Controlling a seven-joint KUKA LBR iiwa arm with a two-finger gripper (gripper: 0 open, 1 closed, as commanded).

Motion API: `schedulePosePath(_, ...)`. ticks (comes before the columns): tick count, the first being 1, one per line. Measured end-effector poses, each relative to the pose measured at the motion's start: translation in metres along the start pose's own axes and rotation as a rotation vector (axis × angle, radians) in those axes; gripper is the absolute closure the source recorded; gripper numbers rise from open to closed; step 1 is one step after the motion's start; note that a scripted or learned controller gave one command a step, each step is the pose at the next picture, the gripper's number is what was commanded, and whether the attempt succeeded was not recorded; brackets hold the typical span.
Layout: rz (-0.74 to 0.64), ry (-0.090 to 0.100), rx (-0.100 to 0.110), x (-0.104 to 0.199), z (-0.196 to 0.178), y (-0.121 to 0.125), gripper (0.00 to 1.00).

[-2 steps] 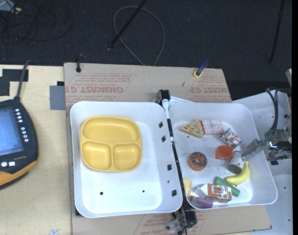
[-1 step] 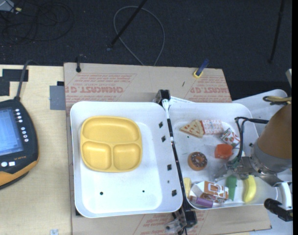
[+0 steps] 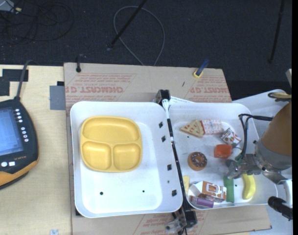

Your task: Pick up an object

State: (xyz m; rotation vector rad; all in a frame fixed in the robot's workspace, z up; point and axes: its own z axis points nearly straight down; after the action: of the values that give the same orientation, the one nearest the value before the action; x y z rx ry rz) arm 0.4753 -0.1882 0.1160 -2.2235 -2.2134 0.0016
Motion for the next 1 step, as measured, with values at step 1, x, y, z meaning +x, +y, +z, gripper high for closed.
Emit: schedulePosePath(1, -0.01, 0.0, -0.003, 0.0463, 0.0108, 0.0437, 1.0)
